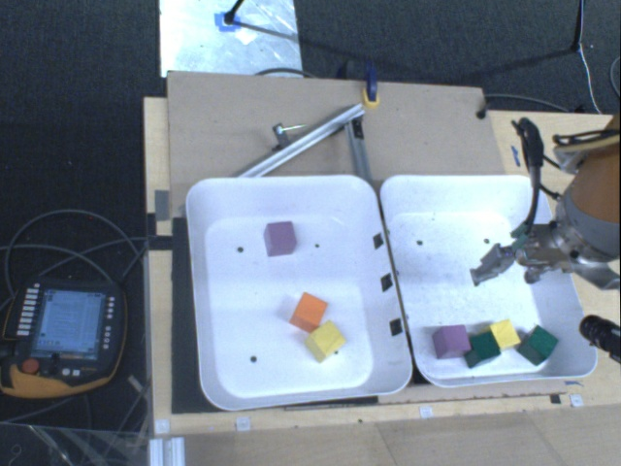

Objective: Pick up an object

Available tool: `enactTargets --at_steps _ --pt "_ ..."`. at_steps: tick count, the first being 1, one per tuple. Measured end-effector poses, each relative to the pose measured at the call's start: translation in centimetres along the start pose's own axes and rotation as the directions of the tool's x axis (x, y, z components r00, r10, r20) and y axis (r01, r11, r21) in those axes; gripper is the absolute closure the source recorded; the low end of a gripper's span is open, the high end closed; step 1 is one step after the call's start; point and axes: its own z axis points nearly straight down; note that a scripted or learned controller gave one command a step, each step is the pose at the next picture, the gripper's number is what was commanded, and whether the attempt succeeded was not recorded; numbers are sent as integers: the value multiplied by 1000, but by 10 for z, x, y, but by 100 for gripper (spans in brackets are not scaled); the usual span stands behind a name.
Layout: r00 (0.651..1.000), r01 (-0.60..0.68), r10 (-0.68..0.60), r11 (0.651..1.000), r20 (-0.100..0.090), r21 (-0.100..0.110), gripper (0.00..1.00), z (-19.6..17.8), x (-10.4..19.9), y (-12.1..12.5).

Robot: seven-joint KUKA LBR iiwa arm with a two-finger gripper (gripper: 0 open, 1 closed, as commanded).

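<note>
My gripper (493, 265) hangs over the middle of the right bin (427, 202), pointing left, and no object shows in it. Below it, along that bin's front wall, sits a row of cubes: purple (450, 340), dark green (481, 349), yellow (504, 333) and green (537, 344). The gripper stands apart from all of them. The left bin (209, 260) holds a purple cube (279, 238) near its back, plus an orange cube (310, 311) and a yellow cube (325, 341) touching each other near its front.
The two bins meet at a shared rim (383, 270) with black clips. A metal bar (306, 139) lies on the cardboard behind the bins. A teach pendant (63, 333) with cables rests on the floor at the left.
</note>
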Motion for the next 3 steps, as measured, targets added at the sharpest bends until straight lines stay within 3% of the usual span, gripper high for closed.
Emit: enactTargets --at_steps 1,3 --pt "1000 -1 1 1000 0 -1 0 0 0 0" --pt "1000 -2 2 1000 -1 5 0 102 9 3"
